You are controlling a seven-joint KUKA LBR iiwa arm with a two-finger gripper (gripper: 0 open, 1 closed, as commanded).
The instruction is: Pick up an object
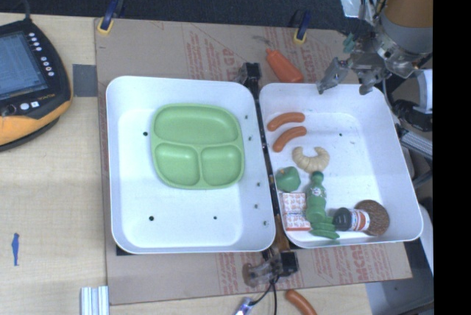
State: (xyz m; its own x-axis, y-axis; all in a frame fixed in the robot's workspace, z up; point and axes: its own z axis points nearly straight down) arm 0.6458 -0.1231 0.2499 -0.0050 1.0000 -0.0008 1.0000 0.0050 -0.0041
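While the objects to pick lie loose in the right bin (390, 151), none sits between the jaws. Two sausages (287, 128) rest side by side near that bin's upper left, with a pale croissant (310, 157) just below them. Lower down cluster a green pepper (287, 177), a red-and-white carton (293, 209), a green bottle (317, 204), a small dark-capped bottle (352, 219) lying on its side, and a brown cookie (375, 216) in the lower right corner. Above the bin's upper edge, at the upper right of the frame, the gripper (346, 82) hangs with its two fingers spread apart, grasping nothing. Left of this, the left bin (125, 181) carries a green divided plate (198, 146). An orange carrot (283, 66) lies on the surface above the bins, and a teach pendant (26, 82) sits at the far left.
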